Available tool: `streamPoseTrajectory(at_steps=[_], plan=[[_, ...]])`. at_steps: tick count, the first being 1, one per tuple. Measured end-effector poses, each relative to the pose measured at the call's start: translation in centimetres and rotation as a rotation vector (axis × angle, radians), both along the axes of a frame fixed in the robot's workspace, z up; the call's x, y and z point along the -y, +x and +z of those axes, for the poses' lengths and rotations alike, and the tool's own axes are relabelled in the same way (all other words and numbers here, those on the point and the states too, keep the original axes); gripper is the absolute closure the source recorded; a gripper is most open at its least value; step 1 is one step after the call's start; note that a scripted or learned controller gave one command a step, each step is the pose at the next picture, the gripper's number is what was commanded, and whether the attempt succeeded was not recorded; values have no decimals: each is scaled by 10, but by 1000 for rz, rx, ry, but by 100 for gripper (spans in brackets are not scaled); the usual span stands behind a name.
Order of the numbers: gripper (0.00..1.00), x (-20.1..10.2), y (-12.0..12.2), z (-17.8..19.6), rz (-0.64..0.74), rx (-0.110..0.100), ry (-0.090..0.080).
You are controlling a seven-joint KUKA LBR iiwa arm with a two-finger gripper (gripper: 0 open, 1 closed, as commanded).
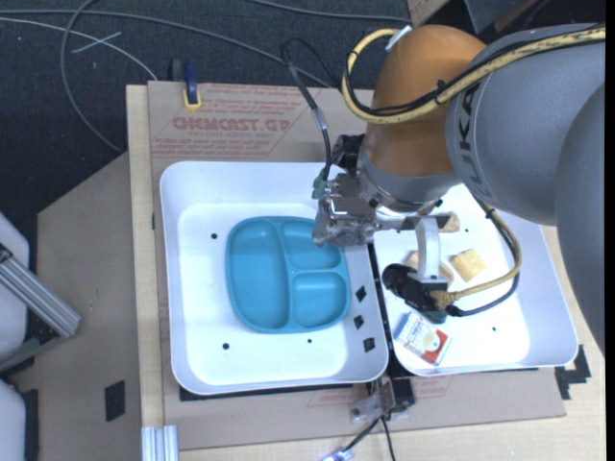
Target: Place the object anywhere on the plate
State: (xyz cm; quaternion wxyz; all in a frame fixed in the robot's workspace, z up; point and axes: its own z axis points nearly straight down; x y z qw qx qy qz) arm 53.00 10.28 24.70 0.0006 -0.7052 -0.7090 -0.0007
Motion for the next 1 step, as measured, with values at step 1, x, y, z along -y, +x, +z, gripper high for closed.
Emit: streamPoseTrajectory(at_steps=[1], plan=[[0,3,0,0,-5,0,-1]])
